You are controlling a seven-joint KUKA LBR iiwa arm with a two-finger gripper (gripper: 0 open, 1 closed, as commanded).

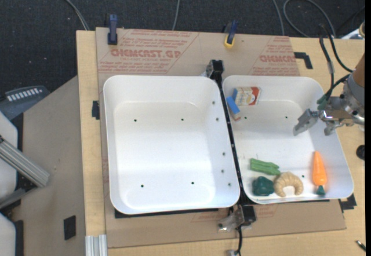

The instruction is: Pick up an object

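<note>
My gripper (316, 126) hangs over the right side of the right bin (290, 90), open, with nothing between its fingers. An orange carrot (319, 170) lies just below it, near the bin's right wall. Along the bin's front edge lie a tan croissant (288, 184), a dark green lump (262, 186) and a light green pea pod (264, 165). A small white and red box (248, 96) with a blue piece (233, 104) beside it rests at the bin's back left corner.
The left bin (116, 150) stands alongside, with a black divider (227, 127) between the two. Blue (112, 28) and yellow (231, 35) clamps hold the cardboard at the back. Cables run behind the bench and down the right side.
</note>
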